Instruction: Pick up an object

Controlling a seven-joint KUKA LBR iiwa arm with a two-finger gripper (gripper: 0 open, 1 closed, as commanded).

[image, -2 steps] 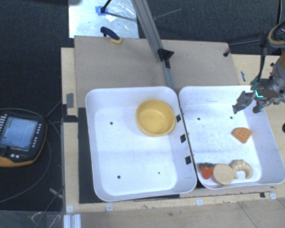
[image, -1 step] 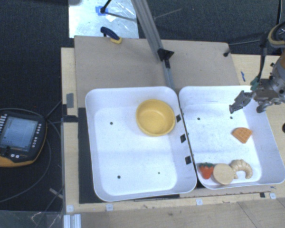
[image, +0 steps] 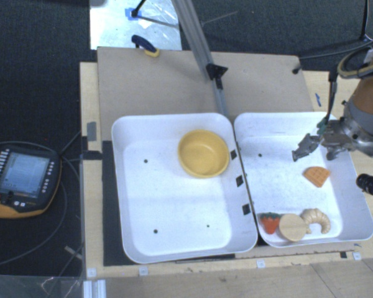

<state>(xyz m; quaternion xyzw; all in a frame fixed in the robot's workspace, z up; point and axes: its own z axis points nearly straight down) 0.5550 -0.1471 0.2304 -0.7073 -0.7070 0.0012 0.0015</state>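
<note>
1. The left bin is lying at the middle of the view, and the right bin is sitting beside it, their rims touching along the centre line.
2. The arm is reaching in from the right edge, its orange band showing above the grey wrist, and it is hanging over the right bin's far right part.
3. A yellow bowl is sitting upright in the left bin, near that bin's upper right corner and well apart from the arm.
4. The gripper is hovering above the right bin's floor with its two fingers spread apart and nothing between them.
5. A round tan disc is lying at the right bin's near edge, touching a curled pastry piece on one side and a small red-and-green piece on the other.
6. An orange waffle-like piece is lying alone on the bin floor, just below the gripper in the view; I am judging it the likeliest target.
7. For a clean pick, the arm should be centring the spread fingers over that piece, straddling its narrow side, then descending fully before closing, since it looks flat and low.
</note>
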